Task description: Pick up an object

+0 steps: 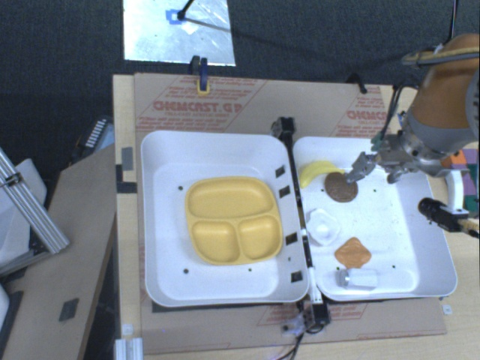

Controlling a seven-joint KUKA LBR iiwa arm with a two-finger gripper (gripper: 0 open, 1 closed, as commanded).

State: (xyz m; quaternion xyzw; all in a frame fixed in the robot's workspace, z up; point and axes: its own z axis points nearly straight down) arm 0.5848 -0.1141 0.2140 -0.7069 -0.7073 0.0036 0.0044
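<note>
My gripper hangs over the back of the right bin, open, with nothing between its fingers. Its left finger is just above and to the right of a round brown disc. A yellow banana lies to the left of the disc. Nearer the front lie a small white cup-like piece, an orange-brown lump and a pale clear container on its side.
The left bin holds a yellow divided plate. A black-clipped divider runs between the two bins. The right half of the right bin's floor is bare.
</note>
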